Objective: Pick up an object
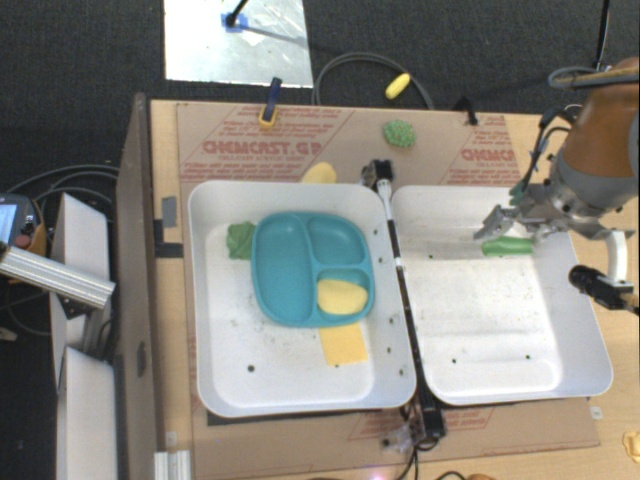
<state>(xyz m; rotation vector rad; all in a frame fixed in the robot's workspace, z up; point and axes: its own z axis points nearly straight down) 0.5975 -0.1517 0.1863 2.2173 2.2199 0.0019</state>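
You are looking down at the gripper (500, 230), which is hanging low over the upper right part of the right bin (500, 368). A green object (508, 247) is lying on the bin floor just under and beside the metal fingertips. Its long axis is running almost left to right across the view, so it is lying crosswise to the arm, which is reaching in from the right. Whether the fingers are closing around it or only standing above it, you cannot tell from this slant, and how wide they stand is not clear either. I judge that the coming move depends on this: the fingers must straddle the short side of the object, not its length.

The green object is looking smooth, slim and rounded, probably soft plastic. The bin is white, shallow and a little speckled.

In the left bin (215, 368) a teal plate (290, 268) with compartments is resting; a yellow rounded piece (342, 296) is sitting in its lower right compartment, a flat yellow slab (344, 345) is lying just below the plate, and a green leafy piece (240, 239) is touching its left edge.
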